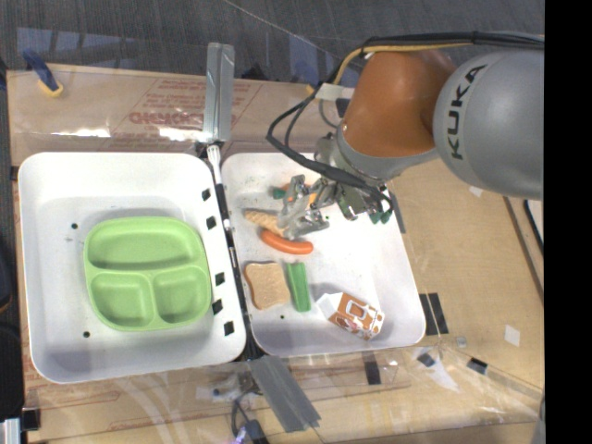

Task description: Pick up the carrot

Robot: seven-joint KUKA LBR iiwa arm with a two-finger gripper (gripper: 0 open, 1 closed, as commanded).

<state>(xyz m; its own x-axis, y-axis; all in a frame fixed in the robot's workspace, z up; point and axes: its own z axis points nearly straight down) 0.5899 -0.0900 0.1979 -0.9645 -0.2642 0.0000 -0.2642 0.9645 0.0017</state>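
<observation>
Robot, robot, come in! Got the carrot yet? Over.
Gripper low in right bin, just above carrot. Carrot lies on bin floor, not lifted. Toast, green stick close by.

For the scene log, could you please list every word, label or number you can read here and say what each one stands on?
"KUKA": on the grey arm, running down its side.
Red print on the cardboard behind the bins: upside down and blurred, not readable.
Orange-and-white packet in the right bin: pattern too small to read.
</observation>
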